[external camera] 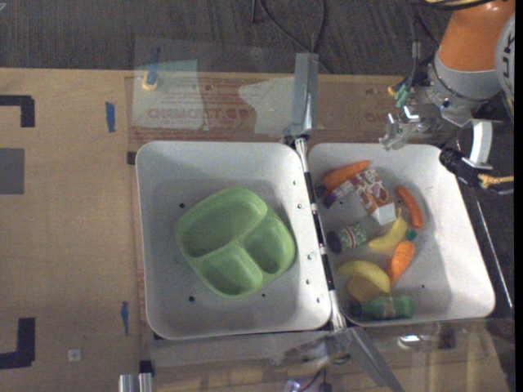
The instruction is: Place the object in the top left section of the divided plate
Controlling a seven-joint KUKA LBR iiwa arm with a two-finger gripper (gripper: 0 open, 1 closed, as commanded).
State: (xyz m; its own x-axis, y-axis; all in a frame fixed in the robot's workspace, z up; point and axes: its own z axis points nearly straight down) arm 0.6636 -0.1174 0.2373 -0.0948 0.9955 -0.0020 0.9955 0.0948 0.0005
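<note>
- A green divided plate [235, 242] lies flat in the left white bin [163, 300], a little toward the bin's middle and turned at a slant to its walls. It has rounded corners and three sections: one large section along its upper left side and two smaller ones along its lower right. All three sections show bare green.
- The objects lie in the right white bin [466, 300], a loose cluster of toy foods: carrots, bananas, small bottles and a red-and-white carton (which one is meant cannot be told). All lie on the bin floor, well apart from the plate.
</note>
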